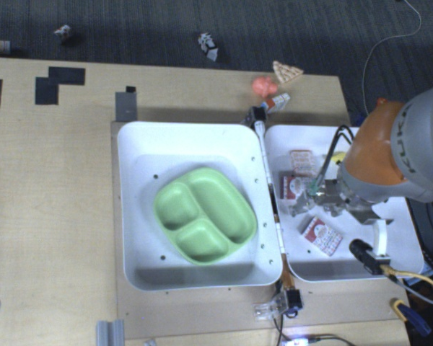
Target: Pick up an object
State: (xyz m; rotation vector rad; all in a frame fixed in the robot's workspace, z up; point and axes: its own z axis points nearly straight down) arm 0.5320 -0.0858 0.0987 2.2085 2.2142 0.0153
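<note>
Above the right bin (397, 262) we see the tool (312, 200) low near small packets (322, 235); its grip we cannot tell, nothing visibly lifted yet.

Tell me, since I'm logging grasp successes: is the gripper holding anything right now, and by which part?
It cannot be told. The gripper sits low in the right shallow white bin, among small red-and-white packets, but no packet visibly sits between its fingers.

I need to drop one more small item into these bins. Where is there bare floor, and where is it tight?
Left bin: bare floor rings the green divided plate, widest toward the far-left corner. Right bin: crowded; small red-and-white packets lie under the gripper and arm, with a bare strip along its near wall.
</note>
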